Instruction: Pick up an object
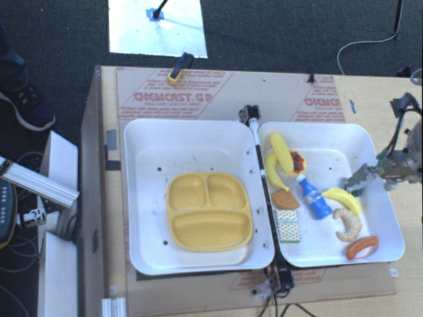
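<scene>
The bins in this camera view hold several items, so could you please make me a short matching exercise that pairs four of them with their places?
Things:
1. yellow divided plate
2. blue bottle
3. toy sausage
4. corn cob

Places:
A. right bin, near corner by the arm
B. middle of left bin
C. right bin, far end by the divider
D. middle of right bin

Pairs: 1-B, 2-D, 3-A, 4-C
</scene>
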You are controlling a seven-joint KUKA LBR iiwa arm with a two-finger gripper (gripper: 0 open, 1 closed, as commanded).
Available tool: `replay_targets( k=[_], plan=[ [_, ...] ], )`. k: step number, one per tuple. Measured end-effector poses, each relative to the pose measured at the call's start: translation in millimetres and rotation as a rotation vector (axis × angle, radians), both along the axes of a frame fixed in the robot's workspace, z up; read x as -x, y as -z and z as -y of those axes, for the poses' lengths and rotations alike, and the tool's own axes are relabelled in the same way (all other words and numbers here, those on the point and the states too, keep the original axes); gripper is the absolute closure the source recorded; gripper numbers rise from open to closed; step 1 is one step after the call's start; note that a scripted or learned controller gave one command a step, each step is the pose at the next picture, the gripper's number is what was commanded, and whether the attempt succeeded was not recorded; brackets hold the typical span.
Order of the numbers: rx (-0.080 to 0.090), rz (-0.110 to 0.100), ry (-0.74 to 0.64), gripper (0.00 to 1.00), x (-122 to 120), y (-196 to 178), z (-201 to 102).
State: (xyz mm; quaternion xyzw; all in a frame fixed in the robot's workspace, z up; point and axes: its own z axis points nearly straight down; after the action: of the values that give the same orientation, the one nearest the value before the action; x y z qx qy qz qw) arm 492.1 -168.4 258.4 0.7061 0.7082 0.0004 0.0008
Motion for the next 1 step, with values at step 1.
replay_targets(
  k=[1],
  plan=[
    [0.008,0.015,0.005,0.0,1.4,152.7,-67.5]
  ],
)
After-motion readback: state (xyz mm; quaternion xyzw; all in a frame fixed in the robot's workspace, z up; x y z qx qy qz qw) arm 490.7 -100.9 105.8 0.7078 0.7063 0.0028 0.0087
